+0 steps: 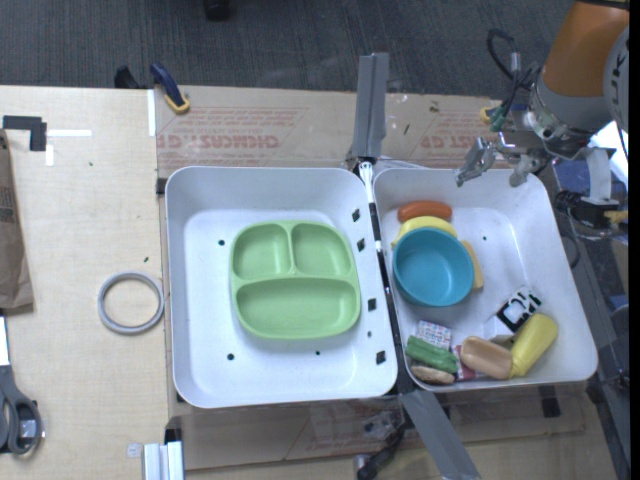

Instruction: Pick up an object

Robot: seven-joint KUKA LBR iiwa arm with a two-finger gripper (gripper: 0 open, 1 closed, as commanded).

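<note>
Blue bowl (432,271) sits in the right bin (560,268), well below the open, empty hand (495,167).

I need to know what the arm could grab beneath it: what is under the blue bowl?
The blue bowl sits on a yellow item whose rim shows behind it and at its right. An orange piece lies behind that. What the bowl covers directly is hidden.

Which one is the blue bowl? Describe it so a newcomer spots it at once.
Start at the right bin, the one holding many small items. The blue bowl sits against its left wall, mouth up, overlapping a yellow dish behind it. It is the bin's largest item and the one blue, round, open one.
</note>
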